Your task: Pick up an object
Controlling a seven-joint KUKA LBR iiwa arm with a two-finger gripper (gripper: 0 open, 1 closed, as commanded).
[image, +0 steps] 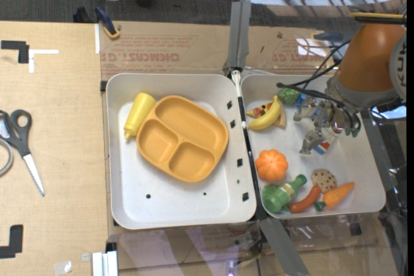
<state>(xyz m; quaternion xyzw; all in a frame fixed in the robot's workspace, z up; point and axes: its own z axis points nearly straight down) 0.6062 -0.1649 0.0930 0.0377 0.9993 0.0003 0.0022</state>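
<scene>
the bins (123, 203) look like smooth white plastic, faintly glossy. the tray (182, 137) and bottle (138, 114) are matt yellow plastic. the bench (52, 139) is pale wood, smooth. the scissors (26, 148) have shiny metal blades. cardboard (162, 48) behind looks rough and dull.

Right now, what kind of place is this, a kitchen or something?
Probably a robot lab, not a kitchen: toy food like a banana fills a white bin, a robot arm reaches in, and scissors lie nearby.
</scene>
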